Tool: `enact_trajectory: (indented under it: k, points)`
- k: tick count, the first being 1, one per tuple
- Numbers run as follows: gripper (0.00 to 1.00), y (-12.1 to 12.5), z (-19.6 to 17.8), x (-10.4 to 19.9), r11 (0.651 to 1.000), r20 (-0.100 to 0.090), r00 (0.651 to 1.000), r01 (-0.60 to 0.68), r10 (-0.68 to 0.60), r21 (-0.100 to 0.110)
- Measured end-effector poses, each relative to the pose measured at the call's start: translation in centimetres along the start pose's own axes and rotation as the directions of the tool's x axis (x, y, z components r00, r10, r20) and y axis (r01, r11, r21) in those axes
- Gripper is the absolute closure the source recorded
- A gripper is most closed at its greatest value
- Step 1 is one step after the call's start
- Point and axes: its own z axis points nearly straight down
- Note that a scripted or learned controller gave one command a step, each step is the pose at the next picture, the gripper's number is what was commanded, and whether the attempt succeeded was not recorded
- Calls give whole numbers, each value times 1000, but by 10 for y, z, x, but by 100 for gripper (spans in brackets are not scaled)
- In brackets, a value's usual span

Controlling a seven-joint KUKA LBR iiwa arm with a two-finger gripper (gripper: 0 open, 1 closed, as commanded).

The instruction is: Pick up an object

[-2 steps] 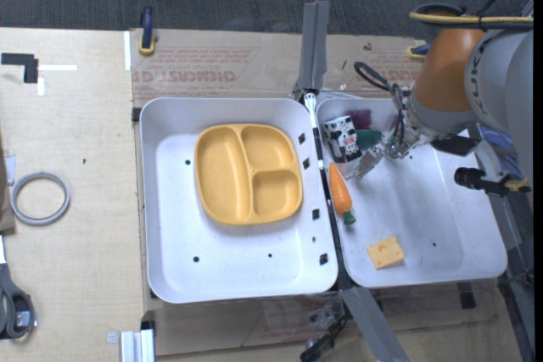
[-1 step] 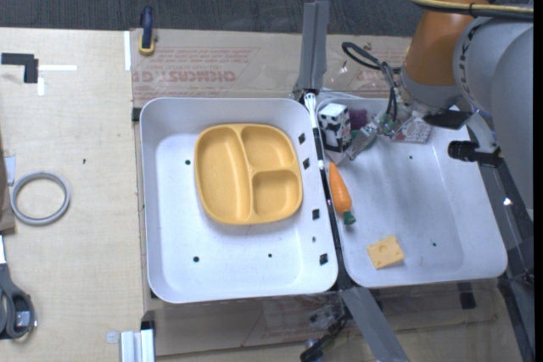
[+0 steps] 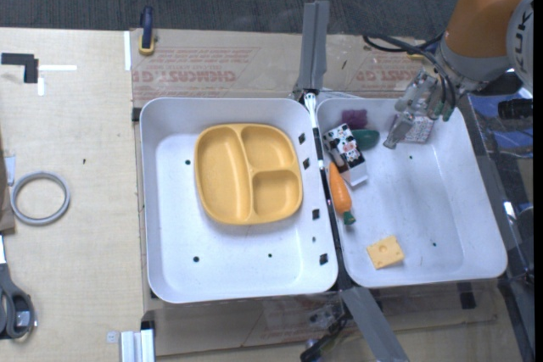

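Observation:
My gripper (image 3: 405, 130) hangs over the back of the right bin (image 3: 441, 208), its fingers pointing down and left, with nothing between them. To its left, along the bin's left wall, lie a purple piece (image 3: 353, 116), a green piece (image 3: 366, 136), a small white box with black and red print (image 3: 346, 150) and an orange carrot with a green end (image 3: 340, 192). A yellow cheese wedge (image 3: 385, 253) sits near the front of the right bin.
The left bin (image 3: 170, 242) holds a yellow divided plate (image 3: 248, 174). On the bench at the left lie a roll of grey tape (image 3: 37, 197) and scissors (image 3: 13, 309). Cables run behind the right bin.

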Motion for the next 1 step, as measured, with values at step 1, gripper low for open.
enact_trajectory:
  k: [1]
  points:
    - [0,-17,58,-2,992,0,992,-123,123,0]
